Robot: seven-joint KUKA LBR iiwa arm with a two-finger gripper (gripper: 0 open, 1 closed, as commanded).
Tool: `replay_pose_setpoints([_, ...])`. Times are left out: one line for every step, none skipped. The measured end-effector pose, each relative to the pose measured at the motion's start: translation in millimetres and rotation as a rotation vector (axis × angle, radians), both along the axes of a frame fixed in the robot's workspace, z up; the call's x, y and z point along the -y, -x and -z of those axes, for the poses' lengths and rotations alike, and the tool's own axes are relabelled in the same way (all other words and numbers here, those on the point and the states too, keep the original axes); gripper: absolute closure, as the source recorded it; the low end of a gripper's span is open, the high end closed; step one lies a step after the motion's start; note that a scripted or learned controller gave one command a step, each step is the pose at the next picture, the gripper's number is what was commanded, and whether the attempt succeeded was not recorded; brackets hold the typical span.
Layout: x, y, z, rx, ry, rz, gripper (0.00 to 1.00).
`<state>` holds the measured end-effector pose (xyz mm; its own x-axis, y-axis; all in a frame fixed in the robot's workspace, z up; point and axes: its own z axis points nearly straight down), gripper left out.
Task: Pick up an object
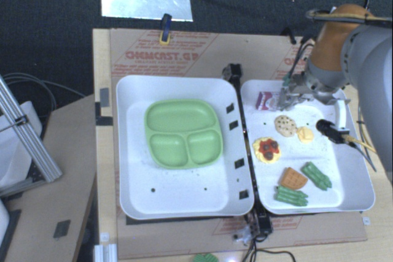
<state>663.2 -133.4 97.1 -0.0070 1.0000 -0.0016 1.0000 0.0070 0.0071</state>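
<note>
The desk [202,52] carries two shallow white bins side by side. The left bin [132,193] holds a green plate [183,132] with three compartments, lying flat near the middle.

The things to pick from all lie in the right bin [359,190]. A small pink and white packet [264,100] sits in its far left corner. Nearer the middle is a round speckled cookie [285,125], with a small yellow lump [305,134] just beside it, toward the bin's right edge. Close to the bin's left edge lies a round yellow piece with red topping [267,149]. Toward the near edge sit an orange waffle piece [293,178], a green bean pod [316,174] just beside it on the right edge's side, and a second green pod [290,196] just beyond the waffle, closest to the near edge.

The grey arm [344,52] reaches in over the far right corner of the desk. Its tool [287,98] is low over the far part of the right bin, just beside the packet and a little beyond the cookie. Whether the tool is wide or narrow cannot be told, and nothing can be seen held in it.
</note>
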Motion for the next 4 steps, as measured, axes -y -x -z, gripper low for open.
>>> replay_pose_setpoints([-0.1, 0.1, 0.4, -0.001, 0.001, -0.001, 0.0])
replay_pose_setpoints([1.9, 52.4, 13.3, -0.01, -0.002, 0.007, 0.0])
replay_pose_setpoints([-13.8, 137.1, 13.3, -0.014, -0.004, 0.008, 0.0])
replay_pose_setpoints([-12.1, 123.3, -24.8, -0.002, 0.0, 0.003, 0.0])
